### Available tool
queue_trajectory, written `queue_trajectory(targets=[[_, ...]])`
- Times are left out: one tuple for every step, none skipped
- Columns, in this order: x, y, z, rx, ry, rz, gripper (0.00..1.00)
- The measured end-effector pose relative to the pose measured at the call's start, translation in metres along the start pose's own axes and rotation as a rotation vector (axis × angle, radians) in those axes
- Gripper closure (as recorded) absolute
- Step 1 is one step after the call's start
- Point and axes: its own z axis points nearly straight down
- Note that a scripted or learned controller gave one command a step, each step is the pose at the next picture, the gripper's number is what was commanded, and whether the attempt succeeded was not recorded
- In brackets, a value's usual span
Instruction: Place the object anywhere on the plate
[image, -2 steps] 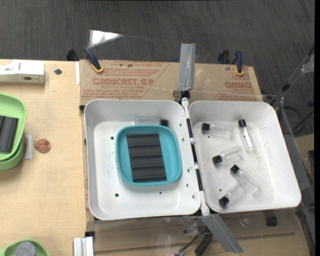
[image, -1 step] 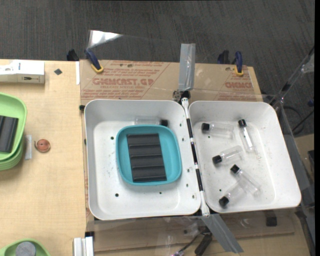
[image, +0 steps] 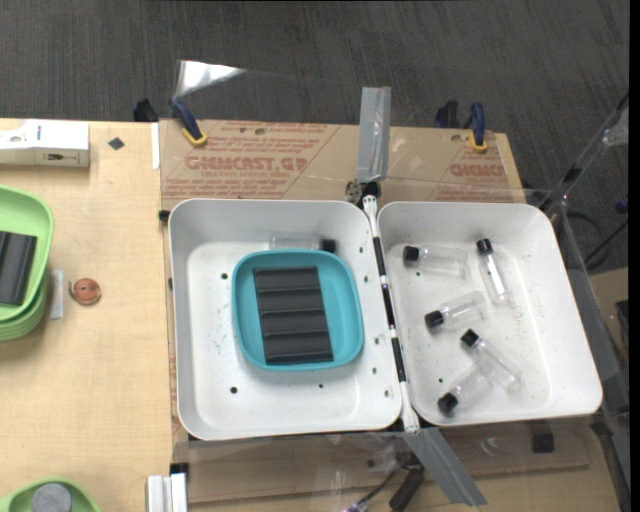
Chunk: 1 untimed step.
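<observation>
Two white bins (image: 190, 330) rest on brown cardboard (image: 300, 160).

We see bench (image: 90, 400), light wood, under cardboard sheet (image: 330, 160) held by clamps (image: 186, 122). On sheet: two white bins, left bin (image: 200, 330) and right bin (image: 560, 300), touching side by side. On bare wood at left: green tray (image: 25, 215), small round brown piece (image: 86, 291), white box (image: 45, 143).
</observation>
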Motion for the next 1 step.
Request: queue_trajectory(targets=[[0.0, 0.0, 0.0, 0.0, 0.0, 0.0, 0.0]])
